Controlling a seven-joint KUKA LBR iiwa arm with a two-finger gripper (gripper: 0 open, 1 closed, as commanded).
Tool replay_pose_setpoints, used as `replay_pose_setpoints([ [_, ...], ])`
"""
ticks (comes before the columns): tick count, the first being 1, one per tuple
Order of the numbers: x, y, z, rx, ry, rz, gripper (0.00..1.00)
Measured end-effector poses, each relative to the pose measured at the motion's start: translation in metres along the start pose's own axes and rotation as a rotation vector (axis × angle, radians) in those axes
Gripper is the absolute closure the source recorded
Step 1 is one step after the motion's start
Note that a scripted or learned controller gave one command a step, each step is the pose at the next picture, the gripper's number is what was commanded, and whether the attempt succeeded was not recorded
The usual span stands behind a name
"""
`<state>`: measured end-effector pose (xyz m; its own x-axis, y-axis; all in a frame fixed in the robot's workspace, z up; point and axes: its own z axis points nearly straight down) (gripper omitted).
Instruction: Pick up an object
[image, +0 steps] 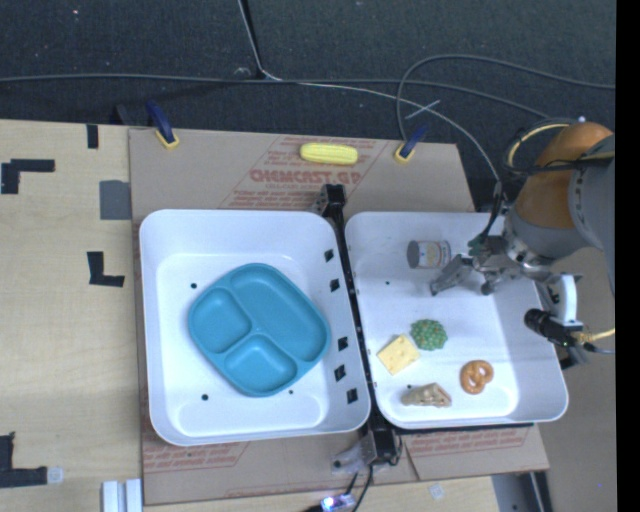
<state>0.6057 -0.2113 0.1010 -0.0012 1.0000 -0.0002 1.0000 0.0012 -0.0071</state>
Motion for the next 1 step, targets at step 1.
replay_pose_setpoints([
  [1,0.0004,0.0018,-0.0144,-0.005,-0.001,-0.002,1.00],
])
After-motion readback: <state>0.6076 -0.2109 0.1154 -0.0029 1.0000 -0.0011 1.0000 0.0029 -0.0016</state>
